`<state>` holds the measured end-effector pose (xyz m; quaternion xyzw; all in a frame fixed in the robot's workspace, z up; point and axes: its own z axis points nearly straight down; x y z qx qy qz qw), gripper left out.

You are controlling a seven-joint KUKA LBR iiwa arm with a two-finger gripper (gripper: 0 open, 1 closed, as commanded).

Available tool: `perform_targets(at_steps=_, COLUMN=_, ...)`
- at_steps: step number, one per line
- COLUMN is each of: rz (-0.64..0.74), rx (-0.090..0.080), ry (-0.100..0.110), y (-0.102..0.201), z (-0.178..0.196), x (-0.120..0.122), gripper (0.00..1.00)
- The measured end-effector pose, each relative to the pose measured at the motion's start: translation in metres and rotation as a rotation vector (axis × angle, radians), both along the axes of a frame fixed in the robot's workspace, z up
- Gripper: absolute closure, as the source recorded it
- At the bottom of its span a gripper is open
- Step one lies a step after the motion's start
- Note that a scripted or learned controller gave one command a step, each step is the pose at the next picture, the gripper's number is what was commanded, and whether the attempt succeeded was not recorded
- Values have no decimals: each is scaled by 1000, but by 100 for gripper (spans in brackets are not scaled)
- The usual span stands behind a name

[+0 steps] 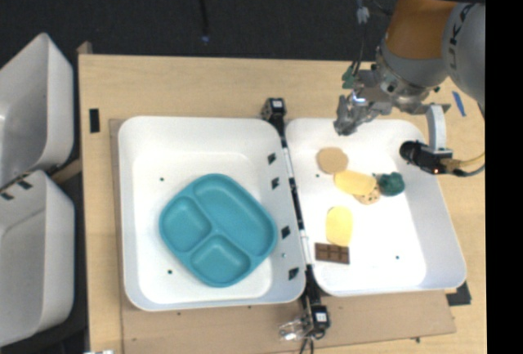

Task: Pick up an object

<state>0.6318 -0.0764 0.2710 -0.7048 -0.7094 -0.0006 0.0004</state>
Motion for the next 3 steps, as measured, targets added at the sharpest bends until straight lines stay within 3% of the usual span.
perform_targets(at_steps=1, rz=1, rx=-1, ry=-2, y=61, z=1, x=8, gripper=100)
perform_targets(at_steps=3, rz=-1, rx=-2, ry=1, y=150, z=-8, x=14, gripper=100)
